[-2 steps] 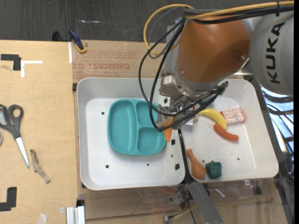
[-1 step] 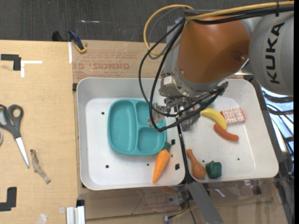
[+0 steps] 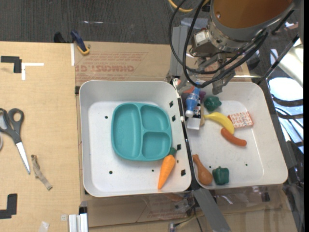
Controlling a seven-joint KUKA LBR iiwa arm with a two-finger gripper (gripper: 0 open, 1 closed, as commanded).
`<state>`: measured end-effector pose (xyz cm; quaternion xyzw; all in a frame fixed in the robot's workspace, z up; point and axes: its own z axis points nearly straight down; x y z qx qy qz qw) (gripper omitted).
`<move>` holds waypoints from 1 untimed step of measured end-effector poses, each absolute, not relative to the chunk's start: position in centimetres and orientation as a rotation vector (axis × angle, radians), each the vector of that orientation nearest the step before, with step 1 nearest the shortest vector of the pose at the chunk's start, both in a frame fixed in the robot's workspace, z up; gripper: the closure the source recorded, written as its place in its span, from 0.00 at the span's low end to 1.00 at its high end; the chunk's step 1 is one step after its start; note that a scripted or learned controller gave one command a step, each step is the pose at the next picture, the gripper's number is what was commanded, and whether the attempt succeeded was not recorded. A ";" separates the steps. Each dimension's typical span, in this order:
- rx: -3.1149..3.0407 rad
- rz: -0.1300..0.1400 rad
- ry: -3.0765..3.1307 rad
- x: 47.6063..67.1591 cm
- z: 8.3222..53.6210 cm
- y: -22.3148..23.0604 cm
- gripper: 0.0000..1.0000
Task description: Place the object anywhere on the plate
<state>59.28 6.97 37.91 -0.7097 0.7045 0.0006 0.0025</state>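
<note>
Plate: teal divided plate [image 3: 141, 131], middle of the left bin [image 3: 91, 129], nothing on it.
Nearest object: toy carrot [image 3: 166, 170], left bin's near-right corner, just beside the plate's rim.
Other objects: banana [image 3: 219, 120], sausage [image 3: 233, 137], bottle [image 3: 192, 102], in the right bin [image 3: 270, 163].
Gripper: gripper [image 3: 212, 83] above the right bin's far edge; its opening cannot be told, nothing visibly held.
Risk: crowded pieces could spoil a grasp.

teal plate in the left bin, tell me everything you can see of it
The teal plate is a rounded-rectangle tray that looks like matte plastic, with three compartments: one long on its left, two smaller on its right. It lies flat in the left bin, slightly turned, nothing in it. The toy carrot lies by its lower right corner, its green top about touching the rim.
</note>
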 end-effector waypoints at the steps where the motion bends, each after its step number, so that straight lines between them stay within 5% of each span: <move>1: -2.215 0.006 2.216 59.4 38.7 6.9 1.00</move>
